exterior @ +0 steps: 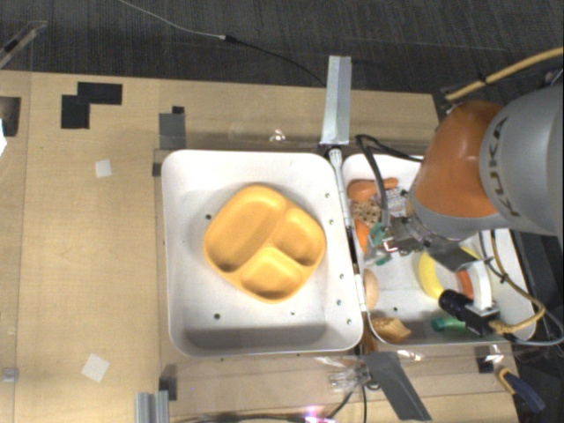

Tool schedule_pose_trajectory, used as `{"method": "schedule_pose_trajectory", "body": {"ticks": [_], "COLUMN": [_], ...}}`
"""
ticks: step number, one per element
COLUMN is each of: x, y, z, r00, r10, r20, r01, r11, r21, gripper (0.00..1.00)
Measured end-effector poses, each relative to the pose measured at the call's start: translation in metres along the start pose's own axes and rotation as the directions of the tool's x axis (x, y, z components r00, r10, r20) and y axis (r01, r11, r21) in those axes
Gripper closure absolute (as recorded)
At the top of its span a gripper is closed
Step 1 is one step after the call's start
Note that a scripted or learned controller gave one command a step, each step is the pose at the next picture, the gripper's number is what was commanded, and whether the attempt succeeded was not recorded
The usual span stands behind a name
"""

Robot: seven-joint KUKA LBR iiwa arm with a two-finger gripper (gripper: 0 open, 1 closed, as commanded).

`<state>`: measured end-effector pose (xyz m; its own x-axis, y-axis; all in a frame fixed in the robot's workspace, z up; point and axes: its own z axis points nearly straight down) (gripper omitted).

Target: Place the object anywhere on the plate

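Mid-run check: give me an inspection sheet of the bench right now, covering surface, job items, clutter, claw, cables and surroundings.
Surface: wooden bench bearing two white bins, left bin and right bin.
Job's things: yellow sectioned plate in the left bin, nothing on it; which object is to be picked cannot be told.
Clutter: right bin holds a banana, a hot dog, a green item and a brown item, partly hidden by the arm.
Claw: claw low over the right bin, near its left wall; grasp hidden.
Cables: black cable across the dark floor; wires on the wrist.
Surroundings: black markers on the bench.
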<state>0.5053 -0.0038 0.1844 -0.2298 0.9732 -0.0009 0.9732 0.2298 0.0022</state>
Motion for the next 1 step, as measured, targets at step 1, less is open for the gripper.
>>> {"method": "schedule_pose_trajectory", "body": {"ticks": [1], "x": [0.0791], "y": [0.051], "z": [-0.0004], "r00": [1.0], "r10": [0.018], "r20": [-0.003], "r01": [-0.018], "r11": [1.0], "r21": [0.0], "gripper": [1.0]}}
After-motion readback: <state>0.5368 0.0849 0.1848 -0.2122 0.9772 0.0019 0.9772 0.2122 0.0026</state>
